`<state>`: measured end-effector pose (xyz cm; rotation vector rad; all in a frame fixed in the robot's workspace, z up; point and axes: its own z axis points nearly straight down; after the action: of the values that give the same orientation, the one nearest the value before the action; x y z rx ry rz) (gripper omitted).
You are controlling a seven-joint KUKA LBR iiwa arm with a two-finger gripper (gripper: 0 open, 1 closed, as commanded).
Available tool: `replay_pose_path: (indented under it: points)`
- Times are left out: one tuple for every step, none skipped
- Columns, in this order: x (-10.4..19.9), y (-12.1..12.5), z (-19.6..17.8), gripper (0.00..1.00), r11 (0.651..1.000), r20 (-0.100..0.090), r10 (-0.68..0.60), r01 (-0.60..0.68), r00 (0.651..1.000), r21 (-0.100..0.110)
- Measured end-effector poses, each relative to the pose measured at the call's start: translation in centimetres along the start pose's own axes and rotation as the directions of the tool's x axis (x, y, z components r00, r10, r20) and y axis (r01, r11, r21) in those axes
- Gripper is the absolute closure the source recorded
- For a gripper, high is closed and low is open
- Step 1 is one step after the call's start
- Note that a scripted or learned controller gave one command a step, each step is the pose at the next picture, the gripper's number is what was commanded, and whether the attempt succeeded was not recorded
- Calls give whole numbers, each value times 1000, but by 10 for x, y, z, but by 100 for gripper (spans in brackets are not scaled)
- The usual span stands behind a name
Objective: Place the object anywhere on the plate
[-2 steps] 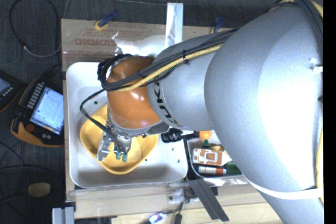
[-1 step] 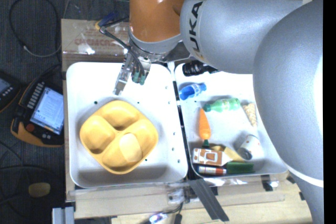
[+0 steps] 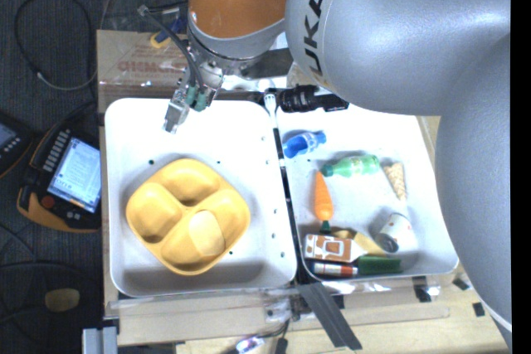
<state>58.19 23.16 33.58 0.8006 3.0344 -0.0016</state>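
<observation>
The gripper [image 3: 181,110] hovered above the left bin [image 3: 133,116] (fingers apart, nothing between them). The yellow plate [image 3: 187,214] sat below

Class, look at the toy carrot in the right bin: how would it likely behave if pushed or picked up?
The carrot looks round and tapered, so a push would probably roll it in a curve. It seems small and likely light. Its smooth surface may slip between narrow fingers.
</observation>
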Motion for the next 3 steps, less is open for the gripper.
replay_pose_path:
  points:
    - [35,-135,-42,100,984,0,-178,178,984,-1]
    - [78,-63,96,100,993,-5,-118,118,993,0]
    - [-21,-122,79,100,999,-1,45,-45,999,2]
